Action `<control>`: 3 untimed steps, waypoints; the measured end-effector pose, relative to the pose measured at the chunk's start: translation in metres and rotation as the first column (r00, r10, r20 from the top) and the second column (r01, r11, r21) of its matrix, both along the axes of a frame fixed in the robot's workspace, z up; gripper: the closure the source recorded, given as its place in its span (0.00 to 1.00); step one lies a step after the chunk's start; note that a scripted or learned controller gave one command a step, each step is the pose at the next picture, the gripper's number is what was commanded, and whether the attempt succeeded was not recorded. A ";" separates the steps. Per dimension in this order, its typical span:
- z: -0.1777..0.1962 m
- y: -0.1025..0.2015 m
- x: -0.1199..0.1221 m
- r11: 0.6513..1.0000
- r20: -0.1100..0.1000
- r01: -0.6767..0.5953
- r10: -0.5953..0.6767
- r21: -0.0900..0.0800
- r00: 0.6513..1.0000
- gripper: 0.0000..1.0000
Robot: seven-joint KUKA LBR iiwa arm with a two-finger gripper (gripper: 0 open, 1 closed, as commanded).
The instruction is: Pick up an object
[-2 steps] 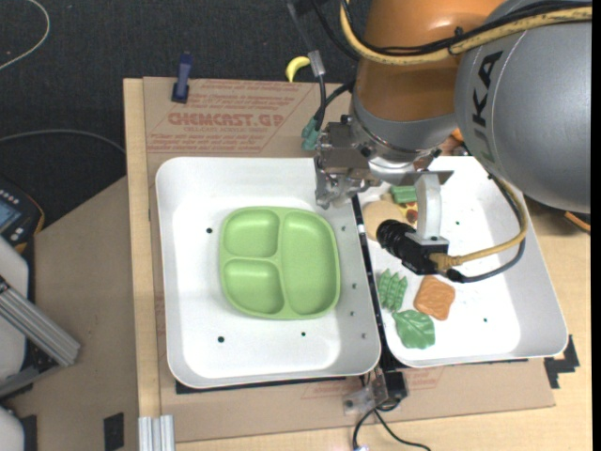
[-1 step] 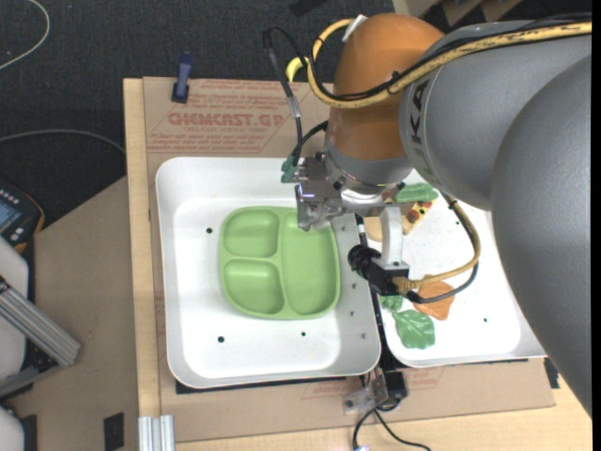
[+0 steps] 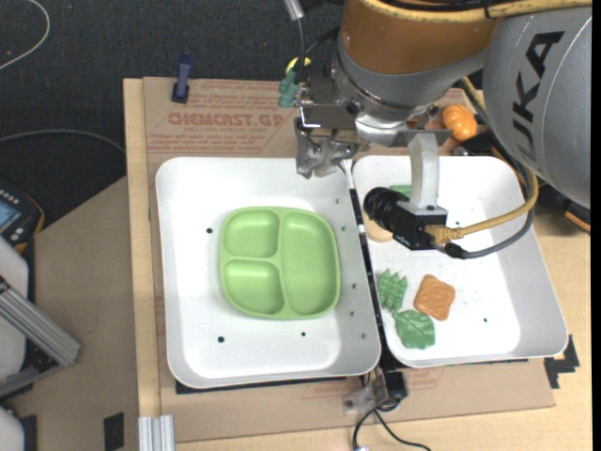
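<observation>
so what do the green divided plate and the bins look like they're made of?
Green divided plate: looks like moulded plastic, matte to satin, with soft rounded compartment edges and an even pale colour. Left bin and right bin: probably thin formed plastic, smooth white with a slight sheen and rounded rims; coated metal can't be ruled out.

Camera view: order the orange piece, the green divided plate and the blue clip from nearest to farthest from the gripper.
Gripper at the bins' shared top edge.
1. green divided plate, left bin, below-left of it.
2. orange piece, right bin, lower right; not far behind the plate.
3. blue clip, on the cardboard, far upper left.
</observation>
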State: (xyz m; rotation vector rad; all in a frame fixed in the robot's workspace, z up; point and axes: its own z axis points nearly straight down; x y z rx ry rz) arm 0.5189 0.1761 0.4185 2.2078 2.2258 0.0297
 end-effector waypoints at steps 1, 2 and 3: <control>-0.069 0.033 -0.025 1.000 -0.027 0.003 -0.003 -0.010 1.000 1.00; -0.181 -0.024 -0.042 1.000 -0.032 0.014 -0.015 -0.014 0.999 1.00; -0.164 -0.020 -0.040 1.000 -0.017 0.010 -0.010 -0.008 1.000 1.00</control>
